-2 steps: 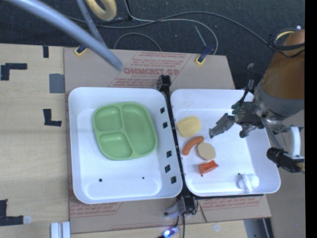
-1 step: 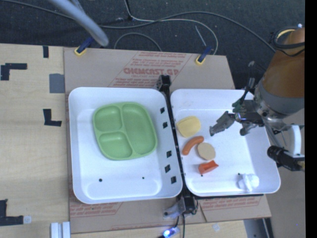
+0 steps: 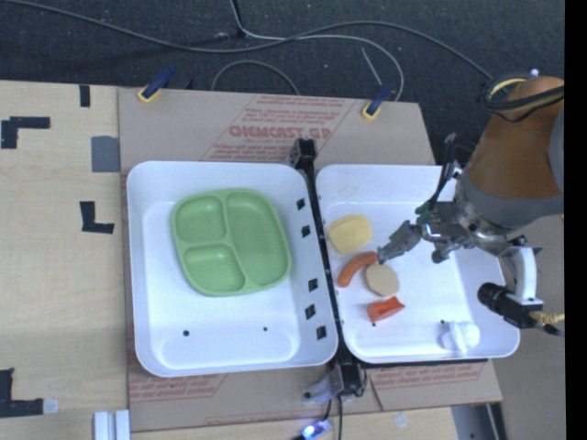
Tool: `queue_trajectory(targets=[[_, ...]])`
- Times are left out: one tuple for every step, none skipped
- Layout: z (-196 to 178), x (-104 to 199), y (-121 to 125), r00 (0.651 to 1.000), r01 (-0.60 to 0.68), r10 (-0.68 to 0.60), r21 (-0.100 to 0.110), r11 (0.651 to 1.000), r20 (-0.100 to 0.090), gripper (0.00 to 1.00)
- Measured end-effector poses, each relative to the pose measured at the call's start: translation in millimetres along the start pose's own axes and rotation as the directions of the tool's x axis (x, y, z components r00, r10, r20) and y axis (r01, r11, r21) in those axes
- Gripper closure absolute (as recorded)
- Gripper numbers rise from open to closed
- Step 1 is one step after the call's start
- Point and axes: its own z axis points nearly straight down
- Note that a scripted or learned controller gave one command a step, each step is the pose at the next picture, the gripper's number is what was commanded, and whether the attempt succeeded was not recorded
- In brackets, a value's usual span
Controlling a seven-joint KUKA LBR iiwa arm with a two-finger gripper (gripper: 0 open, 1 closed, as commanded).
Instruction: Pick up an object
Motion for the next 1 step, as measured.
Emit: queue_trajectory(targets=[[46.3,4.4,2.7,1.0,0.001,-0.001,0.001,1.0,-0.001,0.0]])
